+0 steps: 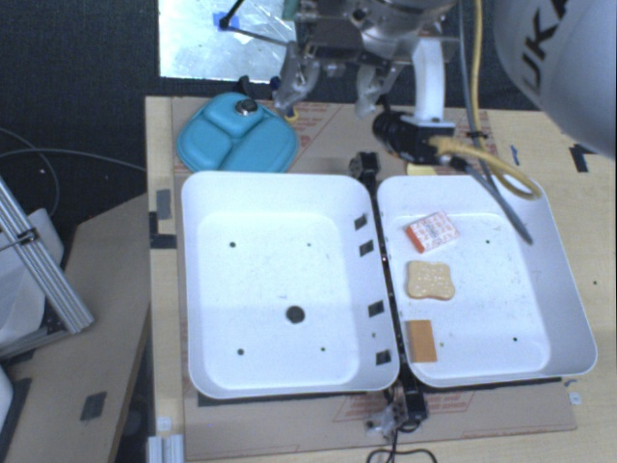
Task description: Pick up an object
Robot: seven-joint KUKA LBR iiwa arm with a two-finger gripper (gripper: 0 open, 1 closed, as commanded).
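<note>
Pincer (333, 90) first: ours hangs high at the far edge of the surface (116, 258), behind the two bins, its two fingers spread apart with nothing between them. We judge that the pick has not begun in earnest; this reads as a hover before an approach.

Our candidates lie in the right bin (559, 297), all toward its left side: a small red-and-white packet (431, 231) nearest the far wall, a pale cracker-like piece (429, 281) just below it, and a flat orange-brown rectangle (420, 340) close to the near wall, beside the divider. They sit apart from one another, none touching. The left bin (207, 258) carries only a few dark specks and one round dark spot (295, 314).

Beyond the bins, a blue plastic tray (238, 134) rests on the surface just left of the pincer, and a yellow hose (492, 157) loops over the right bin's far rim.

Next, we think the arm must swing forward over the right bin, settle above one piece, then descend with fingers straddling it. The flat pieces may prove hard to catch; the packet looks the thickest.
</note>
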